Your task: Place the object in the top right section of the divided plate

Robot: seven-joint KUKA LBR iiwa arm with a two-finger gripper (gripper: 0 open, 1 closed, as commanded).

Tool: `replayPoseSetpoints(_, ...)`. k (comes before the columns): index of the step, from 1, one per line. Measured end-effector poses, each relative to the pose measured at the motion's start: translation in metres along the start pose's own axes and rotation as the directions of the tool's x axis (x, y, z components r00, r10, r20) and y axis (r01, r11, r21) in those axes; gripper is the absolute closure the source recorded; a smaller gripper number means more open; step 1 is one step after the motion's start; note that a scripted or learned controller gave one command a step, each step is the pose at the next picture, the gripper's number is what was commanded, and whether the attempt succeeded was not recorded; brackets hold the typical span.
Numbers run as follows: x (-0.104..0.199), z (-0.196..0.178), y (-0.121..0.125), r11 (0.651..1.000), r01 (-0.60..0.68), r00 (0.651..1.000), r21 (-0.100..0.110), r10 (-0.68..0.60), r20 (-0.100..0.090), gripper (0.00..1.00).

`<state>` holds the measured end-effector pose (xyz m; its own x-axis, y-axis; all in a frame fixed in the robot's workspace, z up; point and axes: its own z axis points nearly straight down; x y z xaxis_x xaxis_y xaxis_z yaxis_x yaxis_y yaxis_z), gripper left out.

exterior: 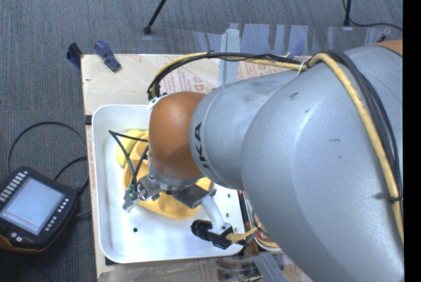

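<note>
Saw the big grey arm stretched in from the right, covering most of the bench. Found it low over the left white bin, with the orange band just above the wrist. Saw the yellow divided plate lying in that bin, mostly hidden under the wrist, with yellow peeking out at the left and at the front. Found the gripper just over the plate's left edge, near the middle of the bin. Could not tell open from closed there, nor any hold on anything. Could not pick out the object either, likely hidden by the arm. Spotted a tiny dark speck on the bin floor near the front. Saw a hand screen on the grey carpet to the left, well apart from the bin. Saw a blue clip at the bench's far left corner.
</note>
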<state>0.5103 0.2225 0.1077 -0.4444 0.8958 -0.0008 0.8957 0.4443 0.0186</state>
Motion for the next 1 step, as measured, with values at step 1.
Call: replayPoseSetpoints(1,0.0004,-0.0599,-0.0051,0.833,0.554,0.833,0.014,-0.554,-0.012,0.0)
